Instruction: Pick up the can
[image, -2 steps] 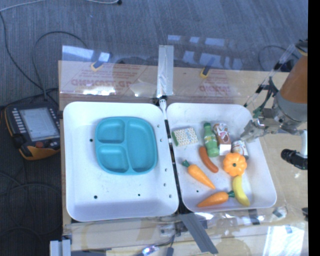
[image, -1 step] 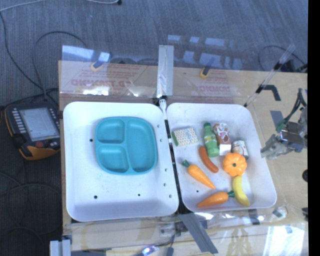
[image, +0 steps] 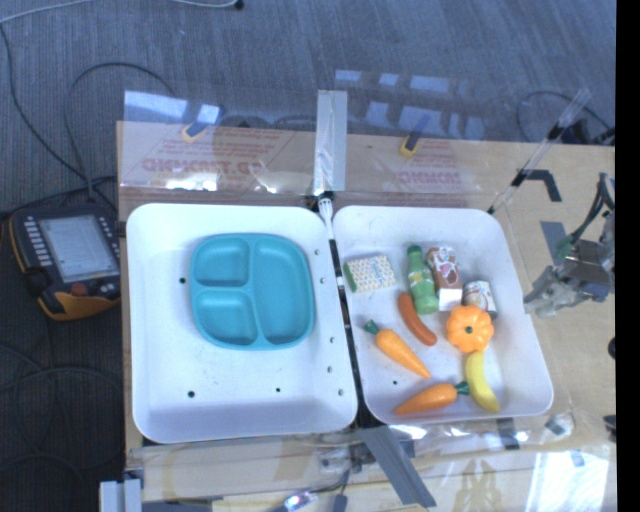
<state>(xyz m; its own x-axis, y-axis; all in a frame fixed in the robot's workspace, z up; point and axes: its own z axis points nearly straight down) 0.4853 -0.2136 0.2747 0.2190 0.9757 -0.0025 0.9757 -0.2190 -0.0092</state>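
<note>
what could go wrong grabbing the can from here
The can is hemmed in: the pumpkin touches it on the near side and a small carton stands right beside it, so closing fingers may catch or shove those instead. It also sits near the right bin's wall, leaving little room on that side.

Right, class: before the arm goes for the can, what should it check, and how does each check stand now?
1. Can located in the right bin: ok.
2. Can upright or tipped: cannot tell, too small.
3. Room around the can: not ok; the pumpkin and a small carton crowd it.
4. Tool away from the items, at the bench's right edge outside the bin: ok.
5. Tool open: cannot tell.
6. Blue plate in the left bin, out of the way: ok.
</note>
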